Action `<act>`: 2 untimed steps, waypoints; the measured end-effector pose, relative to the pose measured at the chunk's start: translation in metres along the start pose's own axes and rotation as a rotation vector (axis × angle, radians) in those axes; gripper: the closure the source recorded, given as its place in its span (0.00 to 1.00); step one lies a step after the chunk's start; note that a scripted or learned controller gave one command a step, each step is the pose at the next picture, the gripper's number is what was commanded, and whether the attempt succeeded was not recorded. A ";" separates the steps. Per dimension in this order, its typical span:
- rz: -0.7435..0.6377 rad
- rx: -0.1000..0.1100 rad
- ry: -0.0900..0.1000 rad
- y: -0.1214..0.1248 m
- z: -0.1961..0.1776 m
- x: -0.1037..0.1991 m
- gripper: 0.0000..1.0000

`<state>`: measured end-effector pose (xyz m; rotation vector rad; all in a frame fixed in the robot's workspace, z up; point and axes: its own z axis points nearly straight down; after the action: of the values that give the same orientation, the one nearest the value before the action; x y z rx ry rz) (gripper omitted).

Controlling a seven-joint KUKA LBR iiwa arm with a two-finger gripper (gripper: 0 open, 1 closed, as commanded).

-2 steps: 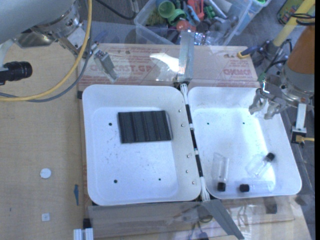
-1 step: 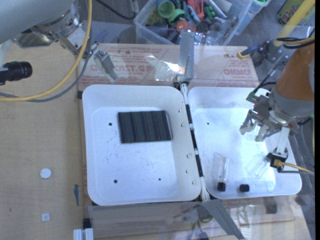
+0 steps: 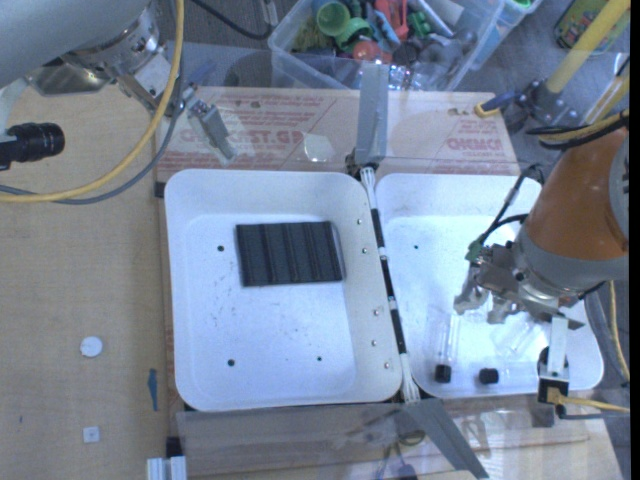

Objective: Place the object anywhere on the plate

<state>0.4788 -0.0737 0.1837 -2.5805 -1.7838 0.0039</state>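
Note:
A dark grey ribbed plate point(image 3: 289, 253) lies flat in the left bin point(image 3: 200, 368), towards its far side. My gripper point(image 3: 465, 374) hangs low over the near part of the right bin point(image 3: 420, 218). Its two black fingertips point(image 3: 441, 372) stand apart, and only white bin floor shows between them, so it is open. A faint glassy shape point(image 3: 514, 340) lies on the bin floor just right of the fingers, under the wrist; I cannot tell what it is. The grey and orange arm point(image 3: 585, 208) covers the bin's right side.
A raised divider point(image 3: 383, 268) runs between the two bins. Behind them stand a cardboard panel point(image 3: 280, 128) and a clear tub of colourful toys point(image 3: 400, 18). Yellow cables point(image 3: 120, 168) cross the wooden bench at left.

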 end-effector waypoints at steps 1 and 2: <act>-0.370 -0.005 -0.001 -0.032 -0.017 0.087 1.00; -0.282 0.000 -0.002 -0.064 0.015 0.168 1.00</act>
<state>0.4787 0.1060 0.1694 -2.3052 -2.1293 0.0048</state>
